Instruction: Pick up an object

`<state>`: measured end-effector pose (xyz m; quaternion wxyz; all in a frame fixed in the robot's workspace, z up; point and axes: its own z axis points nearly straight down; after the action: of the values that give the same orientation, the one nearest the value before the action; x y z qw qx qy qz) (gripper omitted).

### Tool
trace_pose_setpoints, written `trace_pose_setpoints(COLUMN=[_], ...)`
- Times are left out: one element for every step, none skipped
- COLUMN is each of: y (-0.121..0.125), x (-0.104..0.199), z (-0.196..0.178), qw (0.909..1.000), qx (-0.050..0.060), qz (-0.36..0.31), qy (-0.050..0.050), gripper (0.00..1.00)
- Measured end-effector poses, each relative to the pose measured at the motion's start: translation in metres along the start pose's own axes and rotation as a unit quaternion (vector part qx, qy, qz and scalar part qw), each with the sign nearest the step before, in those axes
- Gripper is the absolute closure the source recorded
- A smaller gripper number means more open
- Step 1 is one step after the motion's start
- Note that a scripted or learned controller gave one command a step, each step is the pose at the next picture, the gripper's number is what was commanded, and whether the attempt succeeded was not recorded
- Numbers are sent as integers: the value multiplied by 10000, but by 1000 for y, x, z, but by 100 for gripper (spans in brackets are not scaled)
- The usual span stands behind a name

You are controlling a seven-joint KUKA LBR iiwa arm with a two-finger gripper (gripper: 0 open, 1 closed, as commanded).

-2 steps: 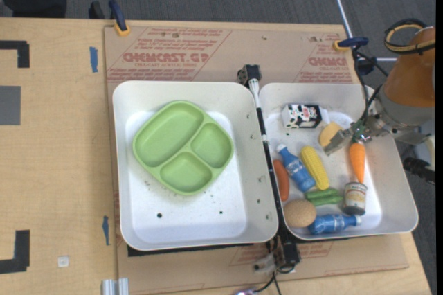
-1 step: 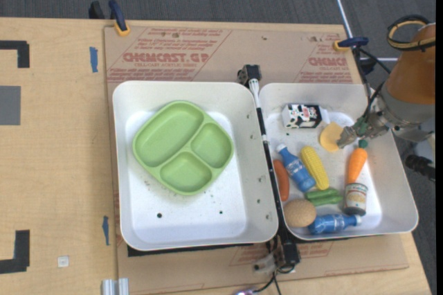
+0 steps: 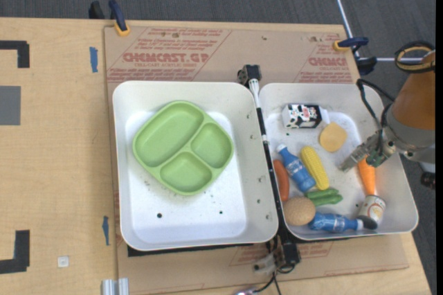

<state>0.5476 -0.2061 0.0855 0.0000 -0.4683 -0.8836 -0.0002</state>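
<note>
The right bin (image 3: 401, 179) holds several toy items. Among them are a black-and-white cow-print carton (image 3: 302, 115), a yellow round slice (image 3: 333, 137), a corn cob (image 3: 315, 167) and a blue bottle (image 3: 296, 170). An orange carrot (image 3: 369, 178) lies near the bin's right side. My gripper (image 3: 354, 158) hangs low over the right bin, just left of the carrot's top end and right of the corn. Nothing can be seen held in it.
A green divided plate (image 3: 183, 146) lies in the left bin (image 3: 138, 217). Along the right bin's front sit a brown round item (image 3: 300, 211), a green pod (image 3: 324, 197), a second blue bottle (image 3: 333, 222) and a small jar (image 3: 372, 209). An orange sausage (image 3: 280, 179) lies by the divider.
</note>
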Motion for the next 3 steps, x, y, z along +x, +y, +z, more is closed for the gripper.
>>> trace_pose_setpoints(y=[44,44,46], x=[31,31,70], z=[-58,-58,-22], qw=[9888,9888,9930], qx=[-9,-8,-3], qz=[1492,1495,1183], qy=[-14,-12,-13], gripper=[100,0,0])
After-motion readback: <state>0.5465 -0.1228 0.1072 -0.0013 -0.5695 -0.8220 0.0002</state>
